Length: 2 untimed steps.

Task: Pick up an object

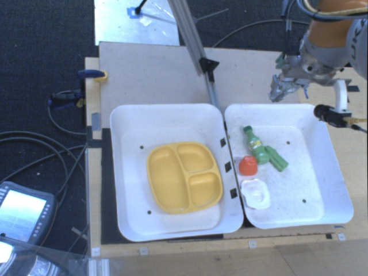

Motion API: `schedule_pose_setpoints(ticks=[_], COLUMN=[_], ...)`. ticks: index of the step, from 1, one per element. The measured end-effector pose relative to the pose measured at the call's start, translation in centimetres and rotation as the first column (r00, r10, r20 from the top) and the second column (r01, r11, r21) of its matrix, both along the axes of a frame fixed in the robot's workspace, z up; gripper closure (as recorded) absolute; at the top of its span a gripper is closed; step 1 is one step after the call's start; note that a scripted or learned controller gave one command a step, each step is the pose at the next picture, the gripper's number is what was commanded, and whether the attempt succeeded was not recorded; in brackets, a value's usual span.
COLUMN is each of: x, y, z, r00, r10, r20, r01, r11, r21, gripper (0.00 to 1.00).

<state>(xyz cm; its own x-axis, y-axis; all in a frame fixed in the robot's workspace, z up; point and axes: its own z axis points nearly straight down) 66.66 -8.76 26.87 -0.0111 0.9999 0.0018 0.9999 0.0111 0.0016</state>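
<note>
Green bottle [255, 145] lies untouched in the right bin [322, 171] beside 3 other items (nothing lifted yet), while the pincer [283, 88] hangs above the bin's far edge, carrying nothing.

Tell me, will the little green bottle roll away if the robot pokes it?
Probably, yes. The green bottle lies on its side in the right bin, and its body looks round, so a poke could roll it. It looks like small plastic, likely light and stiff. The orange piece beside it might stop it.
</note>
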Motion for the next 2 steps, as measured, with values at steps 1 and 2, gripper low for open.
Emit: schedule_pose_setpoints(ticks=[1,2], x=[-1.9,-3.9], y=[4.5,10.4], z=[-1.3,-1.4], r00=[1.000,1.000], r10=[-0.001,0.001], r20=[-0.003,-0.003], r01=[0.001,-0.001], r11=[1.000,1.000], r21=[0.000,0.001], gripper=[1.00,1.00])
